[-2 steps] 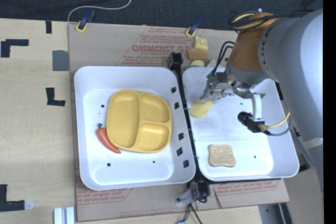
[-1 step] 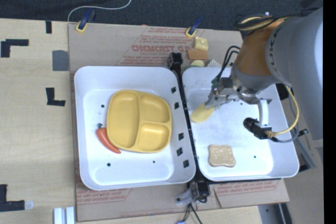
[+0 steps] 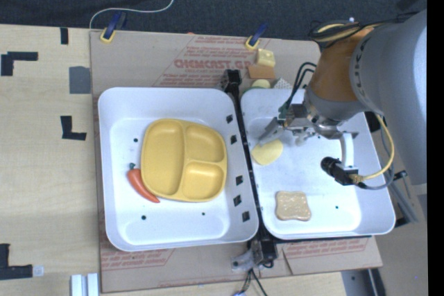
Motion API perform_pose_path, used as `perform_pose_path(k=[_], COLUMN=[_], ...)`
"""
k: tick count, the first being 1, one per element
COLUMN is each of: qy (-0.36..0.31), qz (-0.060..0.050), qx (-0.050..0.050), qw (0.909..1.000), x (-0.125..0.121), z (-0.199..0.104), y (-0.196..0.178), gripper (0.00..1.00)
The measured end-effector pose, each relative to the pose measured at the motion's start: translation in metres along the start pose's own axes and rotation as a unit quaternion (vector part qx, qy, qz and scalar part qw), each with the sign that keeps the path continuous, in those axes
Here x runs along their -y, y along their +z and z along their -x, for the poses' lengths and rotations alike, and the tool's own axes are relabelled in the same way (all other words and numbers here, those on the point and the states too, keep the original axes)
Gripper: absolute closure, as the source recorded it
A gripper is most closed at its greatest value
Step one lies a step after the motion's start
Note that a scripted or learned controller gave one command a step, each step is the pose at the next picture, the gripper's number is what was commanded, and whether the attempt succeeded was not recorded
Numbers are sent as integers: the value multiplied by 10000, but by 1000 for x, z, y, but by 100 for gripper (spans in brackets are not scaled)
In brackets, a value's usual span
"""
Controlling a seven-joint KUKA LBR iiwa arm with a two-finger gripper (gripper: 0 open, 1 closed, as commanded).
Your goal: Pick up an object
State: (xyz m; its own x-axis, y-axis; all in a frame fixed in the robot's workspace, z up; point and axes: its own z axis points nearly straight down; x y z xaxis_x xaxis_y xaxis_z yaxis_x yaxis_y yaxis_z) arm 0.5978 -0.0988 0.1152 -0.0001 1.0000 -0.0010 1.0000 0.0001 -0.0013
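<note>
A pale yellow rounded piece (image 3: 267,152) lies at the left side of the right bin (image 3: 374,215). My gripper (image 3: 288,129) hangs just above and to the right of it, low over the bin's upper middle, below the grey wrist with its orange band. A tan slice like toast (image 3: 293,205) rests flat nearer the bin's front. In the left bin (image 3: 114,218) sits a yellow divided plate (image 3: 184,159), and an orange carrot (image 3: 142,185) lies against the plate's lower left edge.
Behind the right bin stand a small yellow block (image 3: 264,56), a brown block (image 3: 260,71) and a pale round item (image 3: 260,84). A black cable plug (image 3: 336,170) dangles over the right bin. Clamps (image 3: 111,28) hold the cardboard's back edge.
</note>
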Motion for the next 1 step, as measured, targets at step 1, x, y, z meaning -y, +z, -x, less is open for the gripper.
perform_pose_path(k=[1], qy=[-1], qz=[4], qx=[4], qw=[10000], x=[2], z=[-4], y=[32], gripper=[0])
